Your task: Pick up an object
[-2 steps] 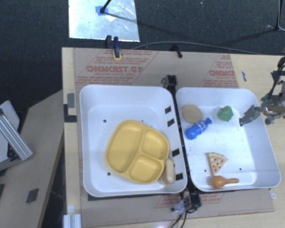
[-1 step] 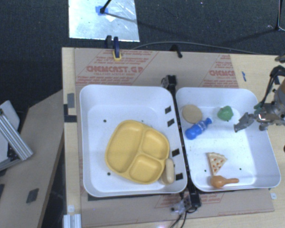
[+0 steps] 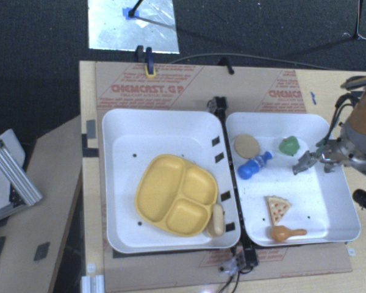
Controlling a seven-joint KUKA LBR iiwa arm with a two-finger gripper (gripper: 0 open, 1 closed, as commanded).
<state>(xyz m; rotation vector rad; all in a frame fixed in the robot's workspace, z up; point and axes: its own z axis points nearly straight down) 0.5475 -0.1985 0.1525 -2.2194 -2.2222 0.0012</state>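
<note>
1. Two shallow white plastic bins side by side on a bench: left bin [image 3: 119, 182], right bin [image 3: 335, 218].
2. Right bin, six items counted, one of each:
   - round tan disc [image 3: 246, 145], flat, near the far left corner;
   - blue bottle [image 3: 254, 165], just beside the disc, long axis slanted, pale cap toward the far right, rounded base toward the bin's left wall;
   - green lumpy object [image 3: 288, 145], near the far edge, right of centre;
   - pizza-slice toy [image 3: 278, 209], triangular, crust edge toward the far side, tip toward the near edge;
   - orange spoon-like piece [image 3: 286, 232], along the near edge, long axis parallel to that edge, rounded end to the left.
3. Left bin, two items: yellow tray [image 3: 176, 194], three compartments, smooth, set at an angle near the near right corner; pale oblong roll [image 3: 217, 220] touching the tray's near right rim.
4. Gripper [image 3: 313, 163] over the right bin's right side, fingers spread apart, nothing between them, well apart from the bottle and the green object.
</note>
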